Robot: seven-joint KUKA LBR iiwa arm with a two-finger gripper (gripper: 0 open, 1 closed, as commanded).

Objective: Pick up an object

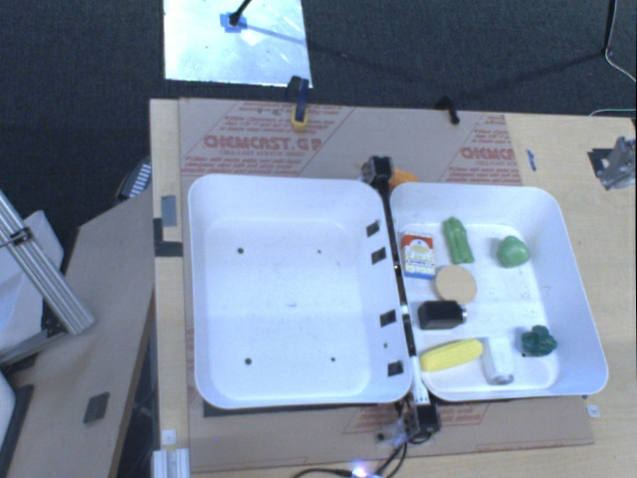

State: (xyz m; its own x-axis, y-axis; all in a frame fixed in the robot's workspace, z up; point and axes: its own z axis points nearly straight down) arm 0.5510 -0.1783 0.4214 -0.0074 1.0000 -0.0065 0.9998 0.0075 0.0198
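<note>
Gripper [617, 162] hangs outside the right bin [572, 267], past its far right corner and well clear of its contents, so the pick looks not yet begun; whether it is open or closed I cannot tell. All candidates lie inside that bin: green ball [513, 251] nearest that corner, then disc [456, 285] and black block [440, 315], loosely spaced, likely to leave grasping room.

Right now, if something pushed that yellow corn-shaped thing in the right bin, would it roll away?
Probably a little. The yellow corn-shaped thing looks rounded and elongated, lying on its side, so it may roll sideways. The black block just above and the bin wall would likely stop it soon. Its glossy surface suggests plastic, perhaps light and slightly slippery.
</note>
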